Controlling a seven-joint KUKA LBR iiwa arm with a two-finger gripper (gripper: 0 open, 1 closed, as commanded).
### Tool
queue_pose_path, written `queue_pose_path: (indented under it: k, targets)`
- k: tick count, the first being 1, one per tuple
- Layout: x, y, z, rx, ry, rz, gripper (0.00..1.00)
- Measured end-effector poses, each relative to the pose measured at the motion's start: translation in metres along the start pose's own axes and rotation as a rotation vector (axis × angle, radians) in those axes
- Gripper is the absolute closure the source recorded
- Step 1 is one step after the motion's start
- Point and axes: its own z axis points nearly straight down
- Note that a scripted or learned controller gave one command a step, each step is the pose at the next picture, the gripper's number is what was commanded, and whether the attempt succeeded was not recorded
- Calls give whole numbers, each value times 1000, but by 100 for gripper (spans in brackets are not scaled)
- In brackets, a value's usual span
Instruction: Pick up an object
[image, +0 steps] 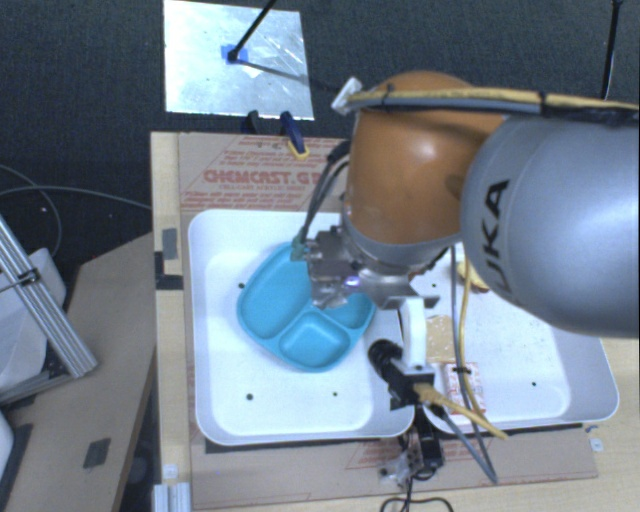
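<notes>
The blue divided plate (298, 312) lies tilted in the left white bin (225, 400), and the end effector (330, 285) hangs right over the plate's upper right rim, though whether it stands wide or narrow I cannot tell.

Light-blue divided plate (290, 315), rounded corners, shallow compartments, seen lying flat in the left bin, directly under and left of the pincer (330, 290); right edge hidden.
</notes>
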Motion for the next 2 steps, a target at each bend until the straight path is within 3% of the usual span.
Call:
queue_pose_path:
  k: [1,2]
  targets:
    - [-48,46,92,-2,-1,5,100]
    - [-22,-1,-14,-9,3,-3,100]
